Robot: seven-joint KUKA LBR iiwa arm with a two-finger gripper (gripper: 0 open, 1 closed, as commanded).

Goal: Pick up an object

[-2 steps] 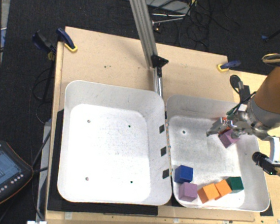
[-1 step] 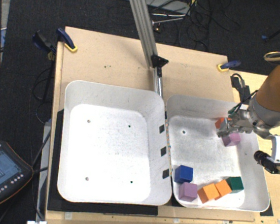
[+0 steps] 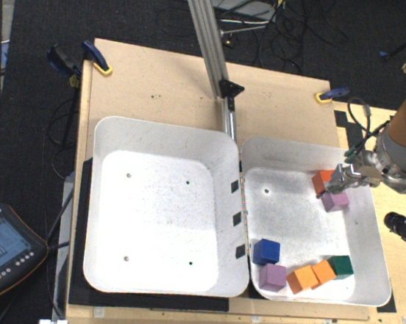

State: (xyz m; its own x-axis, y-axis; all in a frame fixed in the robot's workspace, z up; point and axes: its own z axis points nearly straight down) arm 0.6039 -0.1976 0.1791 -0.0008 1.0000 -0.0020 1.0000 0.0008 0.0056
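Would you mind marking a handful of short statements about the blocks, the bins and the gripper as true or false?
1. All the blocks lie in the right bin. True.
2. The blue block rests in the left bin. False: it sits in the right bin, just above a purple block.
3. The gripper is over the right bin's upper right part, by an orange block and a second purple block. True.
4. The green block stands alone in a bin corner. False: it adjoins two more orange blocks near the lower edge.
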